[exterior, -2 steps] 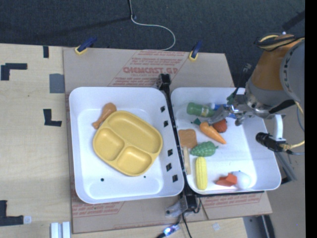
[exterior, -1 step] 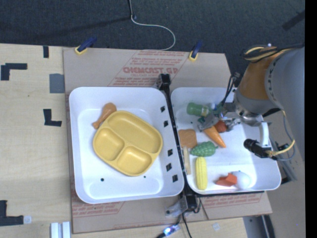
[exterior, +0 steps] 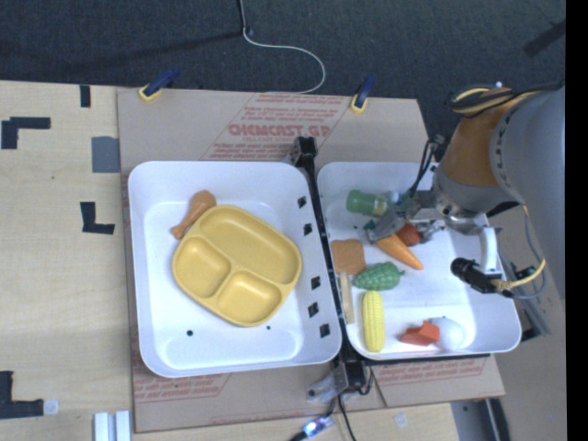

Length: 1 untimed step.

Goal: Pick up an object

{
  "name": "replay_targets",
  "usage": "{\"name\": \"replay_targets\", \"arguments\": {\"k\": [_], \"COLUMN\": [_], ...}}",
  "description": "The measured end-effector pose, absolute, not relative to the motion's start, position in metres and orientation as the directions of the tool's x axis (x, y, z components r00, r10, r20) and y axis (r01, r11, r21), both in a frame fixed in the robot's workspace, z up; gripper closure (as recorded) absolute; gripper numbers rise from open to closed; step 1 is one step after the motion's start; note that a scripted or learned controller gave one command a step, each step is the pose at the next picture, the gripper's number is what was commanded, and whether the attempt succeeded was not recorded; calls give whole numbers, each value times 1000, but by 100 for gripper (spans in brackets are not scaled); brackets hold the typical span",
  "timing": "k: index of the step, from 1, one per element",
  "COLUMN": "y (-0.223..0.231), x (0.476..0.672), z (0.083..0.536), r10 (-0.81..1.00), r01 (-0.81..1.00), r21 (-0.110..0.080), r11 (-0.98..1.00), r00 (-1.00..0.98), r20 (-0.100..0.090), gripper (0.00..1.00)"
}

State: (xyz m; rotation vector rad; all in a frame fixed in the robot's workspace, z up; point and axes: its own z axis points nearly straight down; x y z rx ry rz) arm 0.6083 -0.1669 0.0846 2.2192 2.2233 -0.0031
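The carrot (exterior: 401, 251) is the thing to grab, I am guessing, because the tool (exterior: 397, 220) is hanging right above its fat end. The carrot is lying in the right bin (exterior: 503, 336), near that bin's far side, with its point aiming toward the bench's near right corner.

Starting at the bench's left side, the left bin (exterior: 147, 186) is holding a yellow tray (exterior: 237, 265). A tan toy shaped like a drumstick (exterior: 192, 214) is peeking out from under the tray's far left edge. The arm should be leaving all of that alone.

In the right bin, a brown square (exterior: 347, 254) is sitting by the left wall. A corn cob (exterior: 373, 320) is lying near the front edge. A green bumpy veggie (exterior: 378, 277) is resting just beside the carrot, and a green can (exterior: 367, 203) is lying just behind it.

The tool is blocking itself, so I cannot tell how it is set.

To do this well, it should be going straight down over the carrot's middle. It should be squeezing across the skinny way, keeping clear of the green things.
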Motion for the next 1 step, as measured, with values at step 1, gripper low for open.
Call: {"name": "replay_targets", "arguments": {"k": [1], "y": [-166], "x": [609], "z": [95], "r10": [1000], "r01": [1000], "r21": [-1], "r11": [2], "r00": [-2], "r20": [-2], "gripper": [100]}}
